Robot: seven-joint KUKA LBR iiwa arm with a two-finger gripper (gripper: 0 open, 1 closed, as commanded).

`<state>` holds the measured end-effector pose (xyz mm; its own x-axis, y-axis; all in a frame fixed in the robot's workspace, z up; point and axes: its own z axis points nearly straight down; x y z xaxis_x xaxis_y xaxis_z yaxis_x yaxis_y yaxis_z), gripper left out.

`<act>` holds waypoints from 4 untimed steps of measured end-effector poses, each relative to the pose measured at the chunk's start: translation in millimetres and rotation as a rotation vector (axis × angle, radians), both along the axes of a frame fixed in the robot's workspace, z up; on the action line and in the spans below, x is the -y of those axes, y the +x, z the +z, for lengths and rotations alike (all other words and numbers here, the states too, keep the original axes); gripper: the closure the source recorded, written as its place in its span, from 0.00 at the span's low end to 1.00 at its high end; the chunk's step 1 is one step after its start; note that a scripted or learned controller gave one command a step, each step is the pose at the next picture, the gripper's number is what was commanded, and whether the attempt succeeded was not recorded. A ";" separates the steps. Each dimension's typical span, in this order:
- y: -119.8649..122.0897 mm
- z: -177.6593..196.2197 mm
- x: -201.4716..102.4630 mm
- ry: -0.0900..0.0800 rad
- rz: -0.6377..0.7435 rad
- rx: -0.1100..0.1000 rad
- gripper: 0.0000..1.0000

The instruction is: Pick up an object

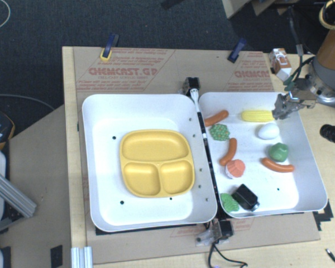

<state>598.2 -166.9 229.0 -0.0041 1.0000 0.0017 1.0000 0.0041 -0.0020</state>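
Note:
The right bin (307,166) holds toy food: a yellow corn cob (257,115), a white egg (268,131), two sausages (216,118) (229,151), a broccoli piece (219,132), a green pepper (278,151), an orange carrot (278,165), a pink-and-white radish (235,168), a leafy green piece (229,202) and a black block (246,197). My gripper (281,111) hangs at the bin's upper right, just right of the corn and above the egg. Nothing shows between its fingers.
The left bin (100,149) carries a yellow divided plate (156,162). A cardboard sheet (156,66) lies under both bins, clamped at the back. The arm's grey body (326,77) enters from the right edge. Cables hang at the front centre.

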 end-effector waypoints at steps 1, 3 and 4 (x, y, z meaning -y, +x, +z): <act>-12.7 -5.8 -59.6 0.002 0.002 -0.002 1.00; -47.8 3.6 -121.3 0.000 -0.002 -0.001 1.00; -50.9 -12.9 -129.9 -0.001 -0.003 -0.002 1.00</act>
